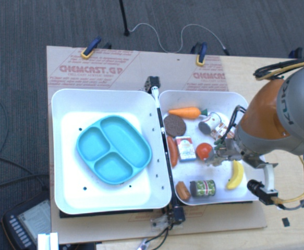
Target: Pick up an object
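Nothing is seen lifted yet: the gripper [216, 157] is held low in the right bin [235, 99], and its grip cannot be told. Just beside it lies one tomato [204, 150]. Also counted: one carrot [184, 112], banana [235, 175], can [202, 188], carton [185, 149]. Well apart, one blue tray [113, 149].

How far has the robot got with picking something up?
Nothing is lifted yet: the carrot, tomato, banana and jar all lie in the right bin. In hand: the gripper is low beside the tomato. Left: grabbing and lifting one thing.
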Tool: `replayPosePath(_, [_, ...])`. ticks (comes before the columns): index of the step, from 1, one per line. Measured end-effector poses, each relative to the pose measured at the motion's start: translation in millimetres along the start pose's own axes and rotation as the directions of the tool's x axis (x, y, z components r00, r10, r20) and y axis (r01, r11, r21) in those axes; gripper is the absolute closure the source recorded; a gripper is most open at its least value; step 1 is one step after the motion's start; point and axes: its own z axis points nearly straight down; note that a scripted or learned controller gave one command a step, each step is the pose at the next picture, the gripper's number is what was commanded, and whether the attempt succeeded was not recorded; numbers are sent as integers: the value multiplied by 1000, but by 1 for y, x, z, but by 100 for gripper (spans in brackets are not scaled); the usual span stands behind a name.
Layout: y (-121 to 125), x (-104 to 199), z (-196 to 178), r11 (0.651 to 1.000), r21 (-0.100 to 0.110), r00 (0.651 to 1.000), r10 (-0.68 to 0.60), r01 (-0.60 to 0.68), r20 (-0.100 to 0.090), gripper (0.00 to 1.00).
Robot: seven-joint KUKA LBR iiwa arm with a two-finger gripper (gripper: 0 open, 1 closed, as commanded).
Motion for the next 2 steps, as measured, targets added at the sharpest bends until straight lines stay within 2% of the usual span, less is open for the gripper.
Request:
replayPosePath(1, [0,0,0,1000,0,1000,0,0,0,0])
replayPosePath(2, [-14,32,29,1000,-3,1000,3,-3,5,0])
